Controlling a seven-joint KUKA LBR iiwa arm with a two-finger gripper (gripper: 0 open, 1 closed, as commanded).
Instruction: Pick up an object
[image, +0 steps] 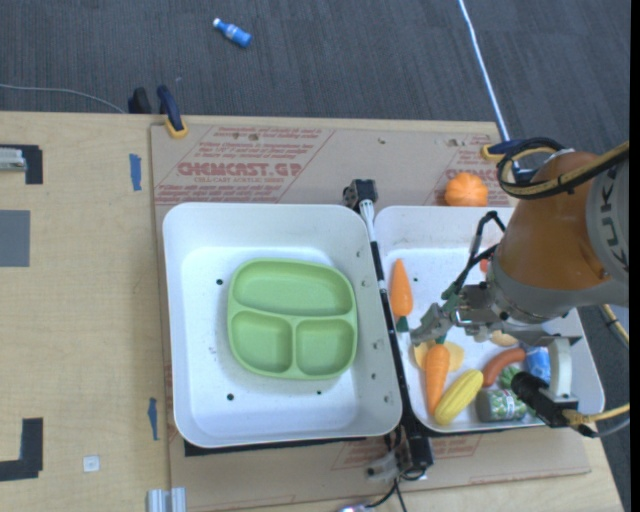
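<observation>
The right bin (560, 250) holds several toy foods. An orange carrot (401, 290) lies by its left wall, and a second carrot (436, 370) lies next to a yellow corn cob (455, 393) at the front. A red sausage (503, 365), a green piece (500, 403) and a blue piece (538, 362) sit partly under the arm. My gripper (438, 318) hangs low over the bin, between the two carrots. It is open with nothing between its fingers. The grey and orange arm hides the bin's right half.
The left bin (190, 300) carries a green divided plate (293, 318). An orange ball (465, 190) rests on the cardboard behind the right bin. A black clamp (360, 192) sits where the bins meet at the back. Cables run along the arm at the right.
</observation>
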